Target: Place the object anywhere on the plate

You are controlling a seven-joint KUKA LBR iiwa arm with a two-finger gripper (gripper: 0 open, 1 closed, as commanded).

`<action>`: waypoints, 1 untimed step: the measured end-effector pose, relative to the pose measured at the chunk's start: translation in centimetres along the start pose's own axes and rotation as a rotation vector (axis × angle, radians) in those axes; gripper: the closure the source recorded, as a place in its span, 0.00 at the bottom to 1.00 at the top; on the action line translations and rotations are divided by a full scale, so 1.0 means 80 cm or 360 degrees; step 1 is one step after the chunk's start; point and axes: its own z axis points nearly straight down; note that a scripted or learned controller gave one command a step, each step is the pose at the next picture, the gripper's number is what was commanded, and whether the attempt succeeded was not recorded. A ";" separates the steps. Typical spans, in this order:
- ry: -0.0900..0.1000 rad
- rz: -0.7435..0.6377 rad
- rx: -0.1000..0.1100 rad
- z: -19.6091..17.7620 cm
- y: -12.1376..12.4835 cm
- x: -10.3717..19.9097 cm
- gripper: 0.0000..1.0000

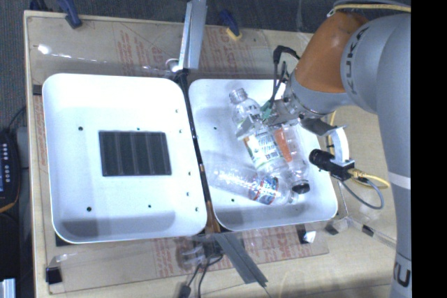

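Left bin (63,150) carries a dark ribbed rectangular plate (135,153) at its middle. Right bin (209,98) holds clear plastic bottles (265,146), crinkly, long axes slanting toward its near right corner. Gripper (276,110) sits over the bottles near the far edge; jaw state can't tell. Plate lies well left of it.

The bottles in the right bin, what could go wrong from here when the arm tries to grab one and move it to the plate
Two risks. The clear bottles lie heaped and overlapping in the right bin, so the gripper may catch two at once or slip off a rounded side. The dark plate sits in the left bin, beyond the raised divider; a low carry might knock the bottle against it.
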 end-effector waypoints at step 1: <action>0.0000 -0.0483 0.0000 -0.085 -0.045 0.097 1.00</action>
